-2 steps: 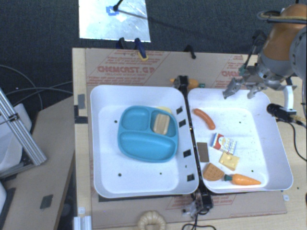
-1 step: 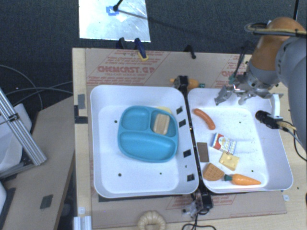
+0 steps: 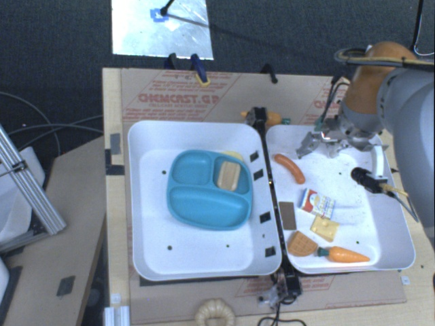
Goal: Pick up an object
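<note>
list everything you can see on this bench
bins: 2, white, side by side on bench
divided plate: 1, blue, middle of left bin
bread slice: 1, tan, plate's upper right compartment
sausage: 1, orange-red, right bin, far left
carton: 1, red and white, right bin middle
cheese piece: 1, yellow, just below carton
brown strip: 1, dark brown, right bin, left wall
cookie: 1, brown, right bin, near left corner
carrot: 1, orange, right bin, near edge
arm: 1, grey with orange band, from right
tool: 1, grey, over right bin's far side
</note>
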### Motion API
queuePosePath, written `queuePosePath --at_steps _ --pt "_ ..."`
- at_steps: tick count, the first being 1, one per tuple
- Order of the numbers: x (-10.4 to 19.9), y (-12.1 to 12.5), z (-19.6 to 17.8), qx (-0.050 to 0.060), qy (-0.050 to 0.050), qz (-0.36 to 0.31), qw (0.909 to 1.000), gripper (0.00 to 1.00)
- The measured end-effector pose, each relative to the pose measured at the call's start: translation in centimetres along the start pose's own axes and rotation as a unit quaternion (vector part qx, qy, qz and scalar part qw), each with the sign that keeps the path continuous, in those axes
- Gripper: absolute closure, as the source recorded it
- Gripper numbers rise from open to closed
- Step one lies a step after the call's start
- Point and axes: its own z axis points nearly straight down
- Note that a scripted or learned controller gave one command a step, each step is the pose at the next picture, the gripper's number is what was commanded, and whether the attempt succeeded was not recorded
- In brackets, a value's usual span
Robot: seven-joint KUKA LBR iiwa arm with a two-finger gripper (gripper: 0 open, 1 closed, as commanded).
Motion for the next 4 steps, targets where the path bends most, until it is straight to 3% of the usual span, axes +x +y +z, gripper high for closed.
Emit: queuePosePath --at_steps 1,3,4 --pt "-0.1 0.2 -1.5 -0.004 -0.001 -0.001 1.0 1.0" --pt "-0.6 1.0 -14.6 -0.006 -0.001 0.0 1.0 1.0" --pt "-0.5 1.1 -14.4 -0.003 -0.001 0.0 1.0 1.0"
